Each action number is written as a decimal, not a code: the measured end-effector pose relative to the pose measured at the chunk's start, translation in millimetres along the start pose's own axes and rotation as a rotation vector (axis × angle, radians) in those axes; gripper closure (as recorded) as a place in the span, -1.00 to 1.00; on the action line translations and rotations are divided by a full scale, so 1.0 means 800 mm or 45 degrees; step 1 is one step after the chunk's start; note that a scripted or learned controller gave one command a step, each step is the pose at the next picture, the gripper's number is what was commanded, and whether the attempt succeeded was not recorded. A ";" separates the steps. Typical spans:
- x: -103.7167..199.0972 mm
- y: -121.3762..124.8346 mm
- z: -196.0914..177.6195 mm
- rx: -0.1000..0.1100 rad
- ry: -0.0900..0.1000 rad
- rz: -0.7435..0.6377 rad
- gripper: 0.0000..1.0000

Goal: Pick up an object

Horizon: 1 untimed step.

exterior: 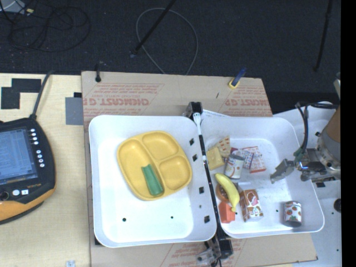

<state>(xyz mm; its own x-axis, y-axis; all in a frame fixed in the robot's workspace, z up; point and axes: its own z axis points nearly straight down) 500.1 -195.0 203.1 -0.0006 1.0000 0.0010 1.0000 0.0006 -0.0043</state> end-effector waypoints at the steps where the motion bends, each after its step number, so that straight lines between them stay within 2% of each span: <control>1: 0.082 -0.001 0.123 0.014 0.009 -0.006 -1.00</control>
<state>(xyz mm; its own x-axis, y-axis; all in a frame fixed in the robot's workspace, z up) 498.8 -129.4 105.2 -0.0049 1.0000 0.0081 0.9999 0.0050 -0.0154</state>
